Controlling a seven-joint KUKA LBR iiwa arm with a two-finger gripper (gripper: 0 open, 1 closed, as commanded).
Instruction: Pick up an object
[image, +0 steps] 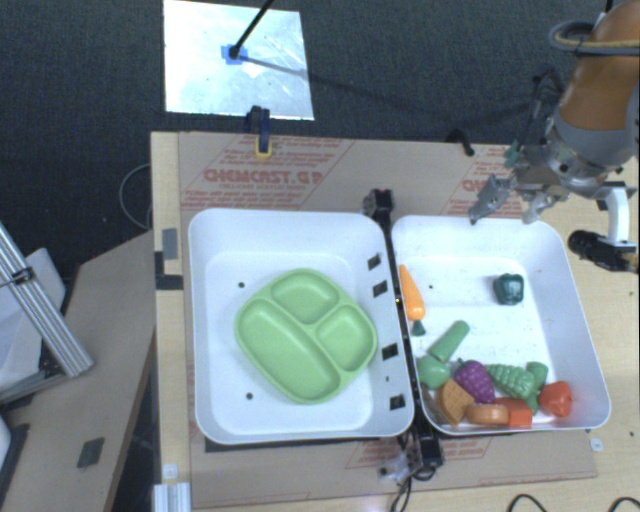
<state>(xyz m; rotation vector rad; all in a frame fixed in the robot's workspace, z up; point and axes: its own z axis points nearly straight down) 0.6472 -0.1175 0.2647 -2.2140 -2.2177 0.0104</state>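
Two white bins sit side by side on a bench. The left bin (215, 260) holds a green divided plate (305, 335). In the right bin (565, 300), a carrot (411, 292) lies at the left wall, a dark green pepper (509, 289) sits apart toward the far right, and a pile of toy food (490, 385) crowds the near edge. Above the far right rim, the gripper (510, 203) hangs released, fingers spread, grasping nothing.

Bins (300, 225) glossy white plastic – green tray (305, 335) smooth, matt; bench (300, 170) cardboard-like.
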